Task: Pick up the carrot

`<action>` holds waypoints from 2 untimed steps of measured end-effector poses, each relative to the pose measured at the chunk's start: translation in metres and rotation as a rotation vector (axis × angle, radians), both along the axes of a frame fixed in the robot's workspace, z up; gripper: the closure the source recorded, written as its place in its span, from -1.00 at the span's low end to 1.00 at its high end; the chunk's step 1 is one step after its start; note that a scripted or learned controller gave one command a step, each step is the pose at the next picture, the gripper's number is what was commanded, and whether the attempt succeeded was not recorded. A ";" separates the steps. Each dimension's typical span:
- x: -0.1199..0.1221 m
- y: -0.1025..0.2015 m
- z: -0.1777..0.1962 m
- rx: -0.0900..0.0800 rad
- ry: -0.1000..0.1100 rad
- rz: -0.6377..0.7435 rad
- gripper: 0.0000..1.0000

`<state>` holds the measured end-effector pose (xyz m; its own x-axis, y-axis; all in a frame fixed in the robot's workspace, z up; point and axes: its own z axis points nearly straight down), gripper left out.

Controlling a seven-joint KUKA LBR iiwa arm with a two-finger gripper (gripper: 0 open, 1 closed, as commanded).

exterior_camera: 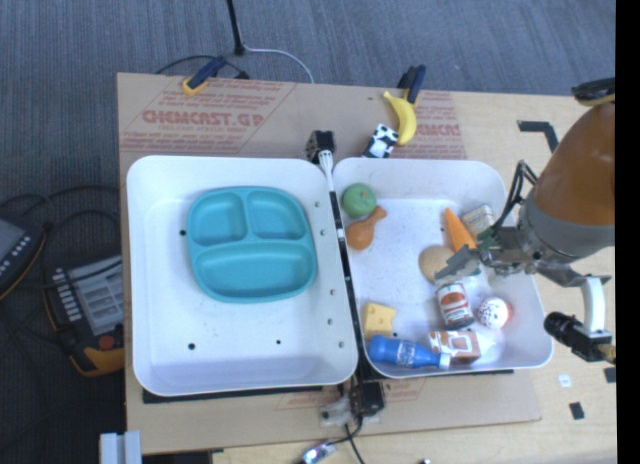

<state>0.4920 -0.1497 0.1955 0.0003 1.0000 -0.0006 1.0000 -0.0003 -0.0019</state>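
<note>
carrot (459, 229) lies slanted in right bin (415, 205), upper right, loose among clutter, not gripped | gripper (462, 265) just below it, likely lining up; open or shut: cannot tell | counts: one carrot, one cheese wedge (378, 317), one blue bottle (402, 353), one teal tray (250, 243) in left bin (160, 352)

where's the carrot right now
In the camera view the carrot lies in the right bin, toward its right side, just above the tan round piece and next to the gripper.
</note>
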 end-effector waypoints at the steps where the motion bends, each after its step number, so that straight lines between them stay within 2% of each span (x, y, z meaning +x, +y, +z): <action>1: 0.051 -0.036 -0.005 0.000 -0.001 -0.049 -1.00; 2: 0.079 -0.053 -0.096 0.002 -0.002 -0.322 -1.00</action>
<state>0.5709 -0.2025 0.0993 0.3167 0.9485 0.0014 0.9485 -0.3167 -0.0002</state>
